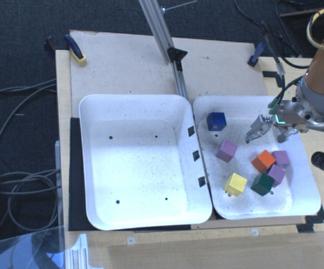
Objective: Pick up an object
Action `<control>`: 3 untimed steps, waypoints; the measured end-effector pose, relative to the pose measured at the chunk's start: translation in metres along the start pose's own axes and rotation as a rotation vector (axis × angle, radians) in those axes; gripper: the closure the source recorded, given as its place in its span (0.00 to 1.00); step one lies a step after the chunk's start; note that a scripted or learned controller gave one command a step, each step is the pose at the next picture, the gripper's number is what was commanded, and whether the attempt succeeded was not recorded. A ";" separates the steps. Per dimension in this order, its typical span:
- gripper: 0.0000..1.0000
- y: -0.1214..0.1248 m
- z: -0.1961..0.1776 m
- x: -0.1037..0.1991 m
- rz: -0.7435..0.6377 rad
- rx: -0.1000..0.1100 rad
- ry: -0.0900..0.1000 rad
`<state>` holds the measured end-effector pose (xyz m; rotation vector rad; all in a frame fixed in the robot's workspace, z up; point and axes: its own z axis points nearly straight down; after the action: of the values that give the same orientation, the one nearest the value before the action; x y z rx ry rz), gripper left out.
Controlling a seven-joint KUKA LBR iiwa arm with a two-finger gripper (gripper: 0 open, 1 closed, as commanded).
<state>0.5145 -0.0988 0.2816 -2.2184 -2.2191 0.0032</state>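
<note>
Gripper [257,130] hangs over right bin [304,167], nothing between fingers; jaws look slightly apart. Blocks lie loose on bin floor: blue cube [216,121] near back, purple cube [226,151] mid-floor, both standing apart from others. Orange cube [263,161], green cube [262,184] and yellow cube [236,184] sit more crowded. Recommend isolated purple cube as target: centre jaws over it, descend straight, close squarely on flat faces.

dark carpet [16,15] (cables trailing), wooden bench [122,66]

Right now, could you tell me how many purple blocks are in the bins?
3, all in the right bin: one mid-bin, two stacked close beside the orange block. None seems hidden.
</note>
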 end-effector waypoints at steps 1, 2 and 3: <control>0.00 0.001 -0.002 0.000 0.000 -0.005 -0.001; 0.00 0.001 0.043 0.007 0.000 0.002 0.001; 0.00 -0.004 0.106 0.007 0.001 0.004 0.001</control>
<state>0.5097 -0.0917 0.1759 -2.2165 -2.2159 0.0071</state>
